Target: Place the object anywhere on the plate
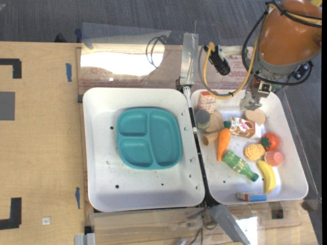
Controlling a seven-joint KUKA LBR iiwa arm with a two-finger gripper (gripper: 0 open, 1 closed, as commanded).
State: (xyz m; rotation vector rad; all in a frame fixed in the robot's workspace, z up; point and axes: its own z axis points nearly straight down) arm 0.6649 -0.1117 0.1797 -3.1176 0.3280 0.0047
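Gripper (251, 102) hangs low over the far part of the right bin (294, 137), beside a pale round piece (255, 117); whether it grips anything cannot be told from this view.

Going left to right: a teal plate (149, 137) with three compartments lies bare in the left bin (97, 137). In the right bin sit a carton (207, 102), a carrot (223, 142), a green bottle (240, 166), a small packet (242, 127), a tomato (271, 141) and a banana (267, 176).

Judging by this, the task looks barely begun: nothing rests on the plate, and picking, carrying left across the divider and setting down all appear to remain.
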